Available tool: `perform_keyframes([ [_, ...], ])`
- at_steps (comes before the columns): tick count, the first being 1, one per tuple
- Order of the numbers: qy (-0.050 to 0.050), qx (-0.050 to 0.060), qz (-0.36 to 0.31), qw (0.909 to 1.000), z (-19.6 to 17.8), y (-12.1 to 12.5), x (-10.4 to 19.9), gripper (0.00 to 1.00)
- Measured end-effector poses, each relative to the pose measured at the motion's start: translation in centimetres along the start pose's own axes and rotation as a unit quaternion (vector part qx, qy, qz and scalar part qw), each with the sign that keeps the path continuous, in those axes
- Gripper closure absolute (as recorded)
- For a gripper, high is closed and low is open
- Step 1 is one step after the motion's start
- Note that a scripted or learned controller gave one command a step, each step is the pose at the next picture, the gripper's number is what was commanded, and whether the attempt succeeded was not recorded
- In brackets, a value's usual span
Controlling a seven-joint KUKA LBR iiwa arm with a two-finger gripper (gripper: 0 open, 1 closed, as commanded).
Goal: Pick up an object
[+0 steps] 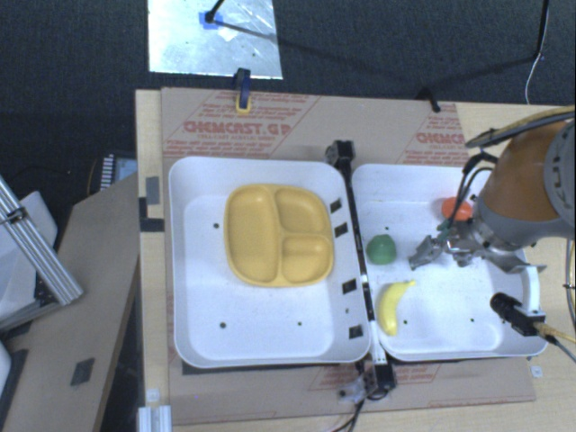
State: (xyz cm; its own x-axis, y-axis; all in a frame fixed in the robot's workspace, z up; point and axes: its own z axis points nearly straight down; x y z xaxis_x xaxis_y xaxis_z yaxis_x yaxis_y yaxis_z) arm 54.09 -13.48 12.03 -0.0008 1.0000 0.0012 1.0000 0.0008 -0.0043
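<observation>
Two white bins lay side by side on the bench. The left bin [193,268] held a yellow tray [277,235] with three compartments. The right bin [432,336] held a green ball [382,247] near its left wall, a banana [392,304] just below the ball, and an orange object [454,209] partly hidden behind the arm.

The gripper [427,255] was seen low over the right bin, reaching leftward from the arm [531,187], its tip just right of the ball and apart from it. Nothing was seen between its fingers; whether they stood spread or closed could not be told from this slanted view.

The step in hand was judged to be the approach to a grasp, with nothing yet lifted. The ball was judged the nearest candidate, the banana the next.

For a good grasp, the tip would have to be centred over the chosen object before descent, not beside it. A round ball was expected to roll away if touched off-centre, so both sides would need to be met together. With the banana, closure across its narrow width would be preferred. The nearby bin wall was judged a risk for collision.
</observation>
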Motion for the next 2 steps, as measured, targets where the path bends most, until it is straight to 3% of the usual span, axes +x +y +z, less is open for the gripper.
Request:
perform_keyframes([
  [1, 0.000, -0.001, 0.000, 1.0000, 3.8, 0.0, 0.0, 0.00],
  [2, -0.001, -0.003, 0.001, 1.0000, 2.6, 0.1, 0.0, 1.00],
])
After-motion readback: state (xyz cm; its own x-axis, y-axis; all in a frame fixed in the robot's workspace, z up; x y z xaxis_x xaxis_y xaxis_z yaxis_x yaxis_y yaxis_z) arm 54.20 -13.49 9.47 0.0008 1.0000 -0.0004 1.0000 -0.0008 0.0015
